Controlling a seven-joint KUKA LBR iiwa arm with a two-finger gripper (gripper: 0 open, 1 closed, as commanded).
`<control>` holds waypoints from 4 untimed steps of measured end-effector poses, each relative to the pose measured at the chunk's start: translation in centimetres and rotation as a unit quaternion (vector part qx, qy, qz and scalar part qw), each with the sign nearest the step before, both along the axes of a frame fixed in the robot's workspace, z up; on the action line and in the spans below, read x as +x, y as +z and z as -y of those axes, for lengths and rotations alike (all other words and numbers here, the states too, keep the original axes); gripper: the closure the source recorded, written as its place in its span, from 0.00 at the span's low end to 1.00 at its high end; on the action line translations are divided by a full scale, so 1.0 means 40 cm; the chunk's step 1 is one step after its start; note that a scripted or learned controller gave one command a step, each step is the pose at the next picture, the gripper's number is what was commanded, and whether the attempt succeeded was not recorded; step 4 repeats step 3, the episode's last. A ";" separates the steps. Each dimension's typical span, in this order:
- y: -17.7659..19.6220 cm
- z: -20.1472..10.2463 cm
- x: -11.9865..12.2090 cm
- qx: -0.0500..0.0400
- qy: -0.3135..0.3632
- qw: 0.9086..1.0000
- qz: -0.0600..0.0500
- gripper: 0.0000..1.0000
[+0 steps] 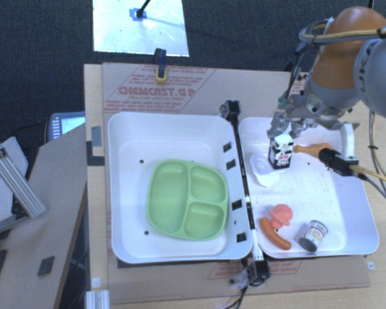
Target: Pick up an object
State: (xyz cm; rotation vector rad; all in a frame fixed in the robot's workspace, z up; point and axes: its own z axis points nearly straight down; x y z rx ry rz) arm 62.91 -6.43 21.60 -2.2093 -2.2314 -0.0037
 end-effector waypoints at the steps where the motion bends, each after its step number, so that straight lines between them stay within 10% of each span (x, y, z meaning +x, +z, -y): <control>1: -0.006 -0.146 -0.042 0.000 0.000 1.000 -0.001 1.00; 3: -0.003 -0.407 -0.080 0.000 0.000 1.000 -0.001 1.00; 4: -0.003 -0.407 -0.080 0.000 0.000 1.000 -0.001 1.00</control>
